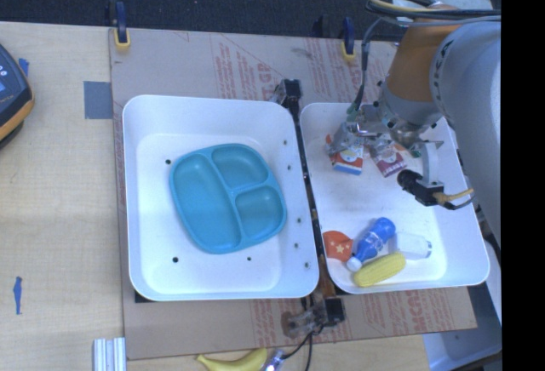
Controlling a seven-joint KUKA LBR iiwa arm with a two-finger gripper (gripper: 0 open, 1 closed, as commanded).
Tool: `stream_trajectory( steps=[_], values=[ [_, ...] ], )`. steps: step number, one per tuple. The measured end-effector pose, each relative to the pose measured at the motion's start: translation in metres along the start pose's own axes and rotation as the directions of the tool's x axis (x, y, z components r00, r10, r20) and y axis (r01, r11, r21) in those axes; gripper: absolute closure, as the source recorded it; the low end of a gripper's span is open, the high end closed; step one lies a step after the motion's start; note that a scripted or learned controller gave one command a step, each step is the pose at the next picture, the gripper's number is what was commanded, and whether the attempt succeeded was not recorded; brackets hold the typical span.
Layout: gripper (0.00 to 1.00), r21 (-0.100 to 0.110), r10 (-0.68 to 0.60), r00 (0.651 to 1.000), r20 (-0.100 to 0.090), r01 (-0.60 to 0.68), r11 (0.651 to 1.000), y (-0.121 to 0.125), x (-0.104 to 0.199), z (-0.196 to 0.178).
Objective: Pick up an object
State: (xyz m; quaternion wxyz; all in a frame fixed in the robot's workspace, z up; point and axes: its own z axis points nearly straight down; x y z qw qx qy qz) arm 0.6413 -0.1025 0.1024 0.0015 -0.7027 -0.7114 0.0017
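Your claw [368, 138] sits low over the far end of the right bin [460, 276], hanging from the grey arm [464, 88] with its orange band [415, 63], which comes in from the right of the camera view. You cannot tell from this angle whether the claw is wide or narrow; the metal parts at its tip blur into what lies beneath. Right under and beside it you see two small red-and-white packets: one [347, 161] to the left, just below the tip, and another [390, 163] to its right, partly under the wrist. Whether either is between the claw's parts you cannot make out; both look to rest on the bin floor.

Nearer you in the same bin, well apart from the claw, lie a blue-and-white bottle [373, 242] on a slant, a yellow corn cob [380, 269] just below it and touching or nearly so, a red-orange piece with a star [337, 245] at the bottle's left, and a pale clear item [414, 246] at its right. A black part [417, 187] juts out from the arm over the middle of the bin.

Look left and you find the left bin [145, 191] holding a blue divided plate [227, 196], lying flat near its middle. A yellow banana [232, 359] lies on the bench below the bins
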Motion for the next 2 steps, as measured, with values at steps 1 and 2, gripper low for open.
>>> stream_trajectory(
  steps=[1,2],
  values=[
    [1.00,0.001,-0.006,1.000,0.001,0.006,1.000,0.000,0.000,-0.010],
    [1.00,-0.002,0.007,1.000,-0.002,-0.007,1.000,-0.006,0.080,-0.090]
  ],
)
